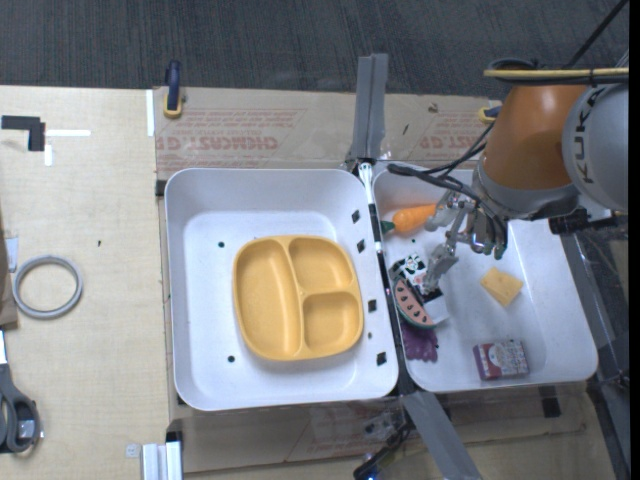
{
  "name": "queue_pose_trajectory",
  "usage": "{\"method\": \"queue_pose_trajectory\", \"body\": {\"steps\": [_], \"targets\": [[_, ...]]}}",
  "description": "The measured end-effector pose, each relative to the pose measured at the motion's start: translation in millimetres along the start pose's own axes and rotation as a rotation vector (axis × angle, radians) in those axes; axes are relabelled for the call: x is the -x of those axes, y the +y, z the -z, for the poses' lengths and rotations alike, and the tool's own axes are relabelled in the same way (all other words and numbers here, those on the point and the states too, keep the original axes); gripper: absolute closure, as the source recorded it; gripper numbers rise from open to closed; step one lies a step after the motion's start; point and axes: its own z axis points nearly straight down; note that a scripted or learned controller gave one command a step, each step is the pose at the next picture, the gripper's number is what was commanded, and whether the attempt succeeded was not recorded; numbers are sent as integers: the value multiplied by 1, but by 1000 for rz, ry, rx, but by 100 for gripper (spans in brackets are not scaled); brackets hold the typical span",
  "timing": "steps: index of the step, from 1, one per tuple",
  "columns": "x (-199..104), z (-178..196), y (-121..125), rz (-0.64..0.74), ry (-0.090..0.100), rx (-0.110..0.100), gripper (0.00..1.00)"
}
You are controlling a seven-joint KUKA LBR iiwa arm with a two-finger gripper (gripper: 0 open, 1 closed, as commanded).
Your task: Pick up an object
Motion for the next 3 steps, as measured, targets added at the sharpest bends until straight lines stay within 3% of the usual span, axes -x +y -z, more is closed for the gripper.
{"method": "queue_pose_trajectory", "body": {"steps": [1, 2, 3], "targets": [[29, -8, -6, -428, -1, 0, 0], [35, -23, -39, -1051, 11, -15, 0], [56, -25, -22, -1420, 23, -40, 0]]}}
